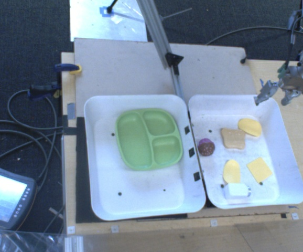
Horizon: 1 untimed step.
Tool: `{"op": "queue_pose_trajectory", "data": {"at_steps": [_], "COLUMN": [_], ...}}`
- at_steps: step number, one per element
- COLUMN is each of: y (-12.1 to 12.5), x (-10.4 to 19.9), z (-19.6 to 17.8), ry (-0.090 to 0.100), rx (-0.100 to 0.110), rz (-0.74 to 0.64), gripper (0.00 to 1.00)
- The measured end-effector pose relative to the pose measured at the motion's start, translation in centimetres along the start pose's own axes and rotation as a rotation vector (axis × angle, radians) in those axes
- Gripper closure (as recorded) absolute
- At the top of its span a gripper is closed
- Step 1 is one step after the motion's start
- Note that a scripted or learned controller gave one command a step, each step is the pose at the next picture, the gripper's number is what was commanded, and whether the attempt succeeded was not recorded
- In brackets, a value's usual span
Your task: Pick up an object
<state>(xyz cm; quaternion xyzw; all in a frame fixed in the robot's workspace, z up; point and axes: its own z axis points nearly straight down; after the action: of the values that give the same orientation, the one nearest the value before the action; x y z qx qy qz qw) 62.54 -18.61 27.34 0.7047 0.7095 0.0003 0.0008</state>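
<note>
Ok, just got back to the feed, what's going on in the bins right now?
The gripper is up at the far right corner of the right bin, fingers spread, nothing between them. In that bin lie a toast-like piece, three yellow pieces, a dark round item and a small white item. The left bin holds a green divided tray.

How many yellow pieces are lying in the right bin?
3: one rounded yellow piece near the back, one yellow oval toward the front beside the white block, and one yellow square to its right. None looks hidden.
</note>
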Motion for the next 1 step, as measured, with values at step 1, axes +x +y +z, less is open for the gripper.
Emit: {"op": "queue_pose_trajectory", "data": {"at_steps": [1], "y": [0.0], "x": [-0.01], "z": [-0.01], "ry": [0.0], "rx": [0.0], "rz": [-0.001], "gripper": [0.0]}}
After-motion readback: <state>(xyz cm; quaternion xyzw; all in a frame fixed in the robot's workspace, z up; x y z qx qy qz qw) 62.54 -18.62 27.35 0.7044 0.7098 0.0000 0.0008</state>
